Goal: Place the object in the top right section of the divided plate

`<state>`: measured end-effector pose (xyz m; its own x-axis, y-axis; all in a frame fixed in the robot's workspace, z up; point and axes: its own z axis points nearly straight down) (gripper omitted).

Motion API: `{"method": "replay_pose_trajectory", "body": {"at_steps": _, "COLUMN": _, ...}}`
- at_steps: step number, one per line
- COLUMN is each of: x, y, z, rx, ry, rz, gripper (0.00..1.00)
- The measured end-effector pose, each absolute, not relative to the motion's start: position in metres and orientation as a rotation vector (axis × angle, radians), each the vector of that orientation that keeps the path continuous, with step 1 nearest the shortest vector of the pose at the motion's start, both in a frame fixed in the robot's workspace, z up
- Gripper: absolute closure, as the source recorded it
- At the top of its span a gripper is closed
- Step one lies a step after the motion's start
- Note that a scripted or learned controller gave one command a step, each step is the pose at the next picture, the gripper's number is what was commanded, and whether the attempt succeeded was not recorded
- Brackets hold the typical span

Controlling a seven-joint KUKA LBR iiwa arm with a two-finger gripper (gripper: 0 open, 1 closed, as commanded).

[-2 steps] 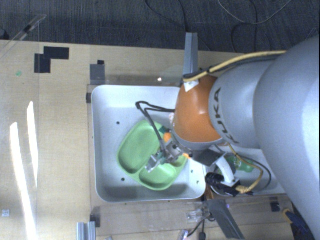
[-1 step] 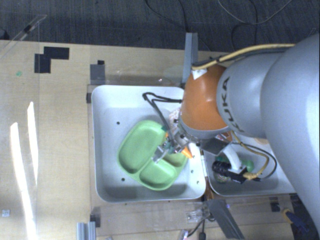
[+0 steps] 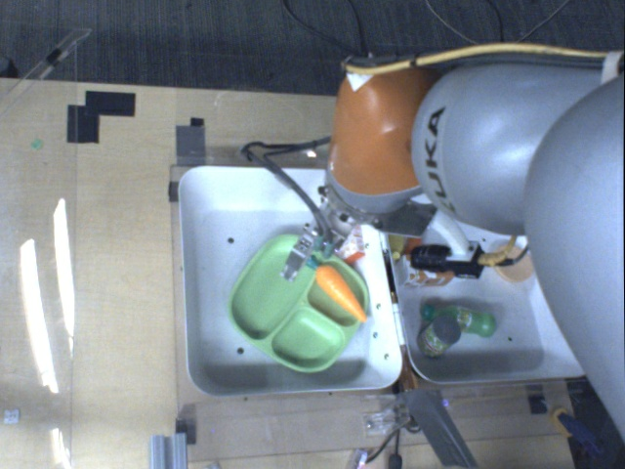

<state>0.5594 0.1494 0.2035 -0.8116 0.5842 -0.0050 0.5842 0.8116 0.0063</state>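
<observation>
claw (image 3: 301, 254) over green divided plate (image 3: 293, 311), finger state unclear, cannot tell | carrot (image 3: 339, 292) lies in plate section nearest right bin, seemingly placed | advice: lift straight up, avoid nudging carrot

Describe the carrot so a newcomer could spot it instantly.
Find the left white bin and the green divided plate inside it. The carrot lies in the plate's right-hand section, just below the gripper. It is the one bright orange, tapered thing on the green.
</observation>
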Motion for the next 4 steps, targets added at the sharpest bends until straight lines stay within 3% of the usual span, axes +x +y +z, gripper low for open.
{"method": "replay_pose_trajectory", "body": {"at_steps": 1, "x": 0.496, "y": 0.199, "z": 0.186, "rx": 1.186, "ry": 2.907, "rz": 0.005, "gripper": 0.00}}
{"method": "replay_pose_trajectory", "body": {"at_steps": 2, "x": 0.486, "y": 0.220, "z": 0.144, "rx": 1.828, "ry": 2.556, "rz": 0.001, "gripper": 0.00}}
{"method": "replay_pose_trajectory", "body": {"at_steps": 3, "x": 0.498, "y": 0.227, "z": 0.103, "rx": 2.102, "ry": 2.315, "rz": 0.063, "gripper": 0.00}}
{"method": "replay_pose_trajectory", "body": {"at_steps": 4, "x": 0.493, "y": 0.230, "z": 0.113, "rx": 2.164, "ry": 2.261, "rz": 0.039, "gripper": 0.00}}
